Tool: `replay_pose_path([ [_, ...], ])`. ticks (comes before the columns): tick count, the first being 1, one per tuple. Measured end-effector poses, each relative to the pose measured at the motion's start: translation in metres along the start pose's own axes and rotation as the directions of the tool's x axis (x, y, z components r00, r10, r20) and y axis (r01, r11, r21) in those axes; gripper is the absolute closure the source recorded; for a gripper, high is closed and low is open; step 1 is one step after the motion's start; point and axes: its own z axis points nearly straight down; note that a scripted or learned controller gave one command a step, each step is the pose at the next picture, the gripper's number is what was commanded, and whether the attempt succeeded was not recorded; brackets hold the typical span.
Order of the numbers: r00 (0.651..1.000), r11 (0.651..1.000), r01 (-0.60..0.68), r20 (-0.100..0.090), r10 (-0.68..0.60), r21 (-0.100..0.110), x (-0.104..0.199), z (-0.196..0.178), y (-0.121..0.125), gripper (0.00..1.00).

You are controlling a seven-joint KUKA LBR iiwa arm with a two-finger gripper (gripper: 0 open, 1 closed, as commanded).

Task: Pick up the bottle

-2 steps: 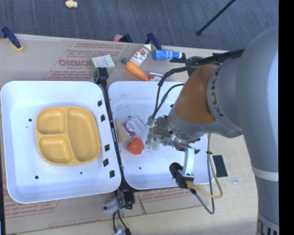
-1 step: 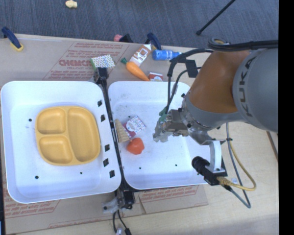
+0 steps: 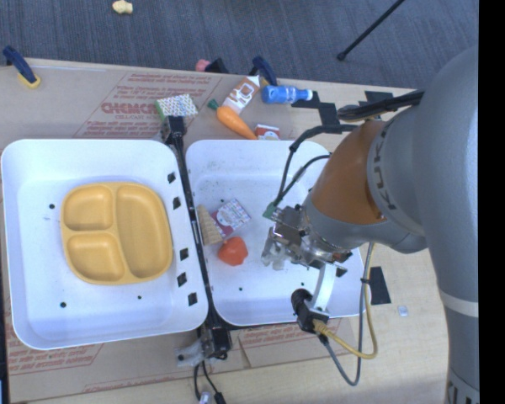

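Your pincer (image 3: pixel 275 251) is hanging low inside the right bin (image 3: pixel 261 305), toward that bin's middle, and you cannot tell from this slanted view whether it is spread wide, drawn narrow or gripping anything, since the wrist hardware is covering it. Just to its left an orange-red lump (image 3: pixel 232 251) is lying on the bin floor, close to the pincer; whether the two are touching is unclear. Above that lump a small crumpled packet (image 3: pixel 233 215) with red print is resting, and beside it, against the left wall, a tan ridged piece (image 3: pixel 209 225) is sitting. Behind the pincer the grey arm (image 3: pixel 421 175) with its orange band (image 3: pixel 349 183) is reaching in from the right and is covering much of that bin's right side, while a yellow cable (image 3: pixel 353 352) is looping below the front rim. Across the shared wall, the left bin (image 3: pixel 25 242) is holding a yellow divided tray (image 3: pixel 116 231) with three compartments, lying flat near the centre. The bottle (image 3: pixel 239 96) you are after is lying outside both bins, on the cardboard (image 3: pixel 109 112) behind the right bin, tilted, white with an orange label. A toy carrot (image 3: pixel 234 122) is lying just in front of it, a blue bottle (image 3: pixel 284 95) is lying just to its right, and a patterned packet (image 3: pixel 176 106) is sitting to its left.
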Motion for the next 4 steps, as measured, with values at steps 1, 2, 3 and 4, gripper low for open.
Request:
replay_pose_path([
  [1,0.996,0.996,-0.086,-0.001,0.086,-0.004,-0.017,-0.097,0.009,1.00],
  [2,0.958,0.958,0.285,0.000,-0.285,0.000,0.015,-0.032,-0.008,1.00],
  [3,0.896,0.896,0.445,0.000,-0.445,-0.001,0.043,-0.027,-0.021,1.00],
  [4,0.772,0.772,0.636,0.001,-0.636,0.001,0.085,-0.026,-0.042,1.00],
])
